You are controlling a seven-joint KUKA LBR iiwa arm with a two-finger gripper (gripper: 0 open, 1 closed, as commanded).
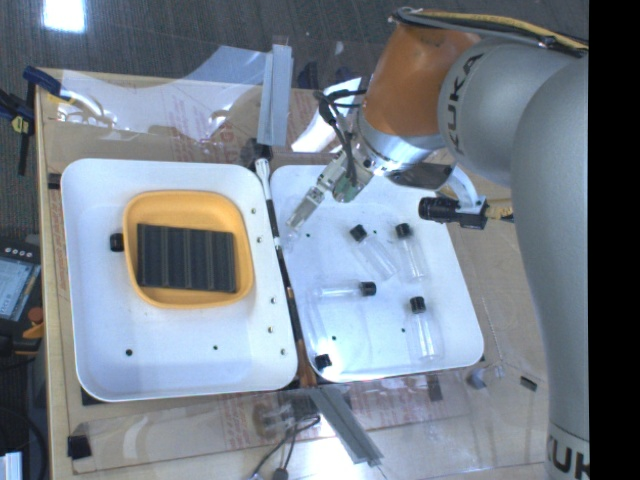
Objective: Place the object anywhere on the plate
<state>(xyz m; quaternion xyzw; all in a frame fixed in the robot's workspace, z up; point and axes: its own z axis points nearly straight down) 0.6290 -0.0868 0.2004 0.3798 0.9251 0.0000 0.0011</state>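
Four clear black-capped vials [345, 291] lie in the white bin [455, 268] right of the yellow plate [180, 205]. They look light, slick and breakable, best pinched mid-tube. The gripper [335, 183] hovers nearer the plate; I cannot tell how its jaws stand.

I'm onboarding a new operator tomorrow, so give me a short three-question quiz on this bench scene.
1. True or false: the dark ribbed rectangular block lies on the yellow rounded plate in the left white bin.
2. Where is the end effector? A) above the yellow plate B) above the right white bin, near its far left corner C) outside both bins
3. Fill in: the clear plastic vials in the right bin have ___ caps.
Key: 1 true; 2 B; 3 black.
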